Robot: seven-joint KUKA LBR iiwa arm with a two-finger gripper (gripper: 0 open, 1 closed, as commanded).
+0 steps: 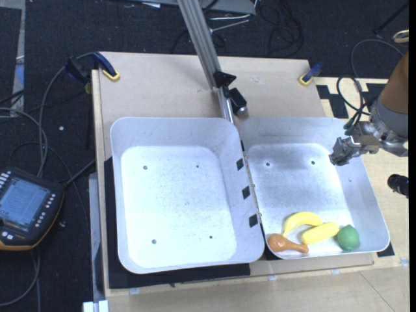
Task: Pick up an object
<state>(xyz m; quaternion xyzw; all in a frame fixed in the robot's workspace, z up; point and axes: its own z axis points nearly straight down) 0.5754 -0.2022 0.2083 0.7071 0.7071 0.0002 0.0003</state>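
Observation:
Several toy foods lie in the right bin [296, 174] at its near edge: a yellow banana [300, 221], a second yellow piece [320, 233] beside it, an orange-brown drumstick shape [286, 244] and a green lime-like ball [348, 237]. My gripper [340, 152] hangs over the right bin's far right rim, well above and behind the foods. Nothing shows between its fingers.
The left bin [175, 194] lies beside the right one, with black clips along the shared rim. A slanted aluminium pole [205, 44] rises from behind the bins. A teach pendant [23, 207] lies left of the bench. Cables trail at right.

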